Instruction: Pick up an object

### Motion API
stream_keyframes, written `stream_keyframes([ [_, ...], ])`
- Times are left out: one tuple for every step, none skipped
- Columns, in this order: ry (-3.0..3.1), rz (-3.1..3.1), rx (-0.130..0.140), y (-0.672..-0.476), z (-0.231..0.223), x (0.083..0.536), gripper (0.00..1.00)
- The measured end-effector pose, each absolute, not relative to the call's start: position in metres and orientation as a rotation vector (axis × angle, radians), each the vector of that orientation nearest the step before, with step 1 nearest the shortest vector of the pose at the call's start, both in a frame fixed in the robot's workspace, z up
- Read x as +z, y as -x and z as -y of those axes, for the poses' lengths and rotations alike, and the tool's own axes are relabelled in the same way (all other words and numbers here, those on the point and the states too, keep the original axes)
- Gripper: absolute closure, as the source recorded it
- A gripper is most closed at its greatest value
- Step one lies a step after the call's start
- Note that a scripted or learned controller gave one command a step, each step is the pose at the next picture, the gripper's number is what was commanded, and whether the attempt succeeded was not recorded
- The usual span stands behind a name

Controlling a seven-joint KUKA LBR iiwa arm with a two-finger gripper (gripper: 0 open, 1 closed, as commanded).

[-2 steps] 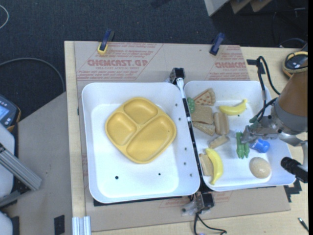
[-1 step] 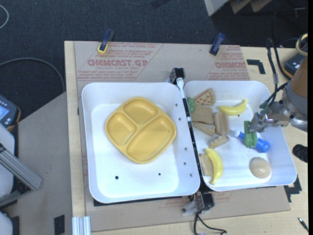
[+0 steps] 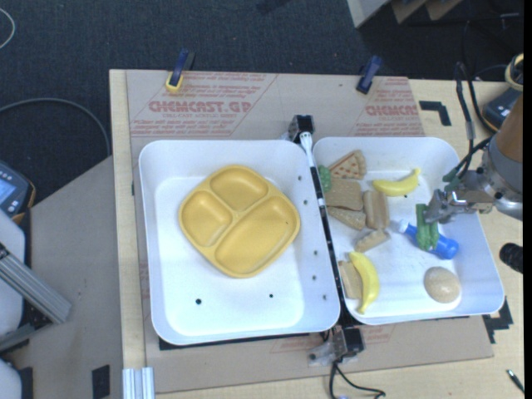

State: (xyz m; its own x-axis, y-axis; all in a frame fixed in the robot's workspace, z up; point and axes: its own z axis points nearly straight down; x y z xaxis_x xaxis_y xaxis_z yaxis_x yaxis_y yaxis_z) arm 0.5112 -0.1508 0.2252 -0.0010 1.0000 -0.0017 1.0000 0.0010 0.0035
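The right bin (image 3: 478,223) holds several small items. A yellow banana (image 3: 396,184) lies near its back, and a second banana (image 3: 366,279) lies at its front left. Tan bread-like slices (image 3: 347,196) are piled along the left side. A green object (image 3: 427,231) leans against a blue and white object (image 3: 442,245) at the middle right. A beige round lump (image 3: 442,284) rests at the front right. My gripper (image 3: 437,209) reaches in from the right and hangs just over the top of the green object, close to it or touching it.
The left bin (image 3: 158,223) carries a yellow divided plate (image 3: 239,219). A black divider strip (image 3: 320,214) runs between the bins. Two clamps (image 3: 176,71) (image 3: 368,75) hold the cardboard base at the back. Cables hang at the far right.
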Motion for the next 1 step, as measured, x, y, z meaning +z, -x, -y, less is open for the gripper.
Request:
stream_keyframes([
  [-2.212,-2.226,0.005,-0.5481,0.1007,0.2247,1.00],
])
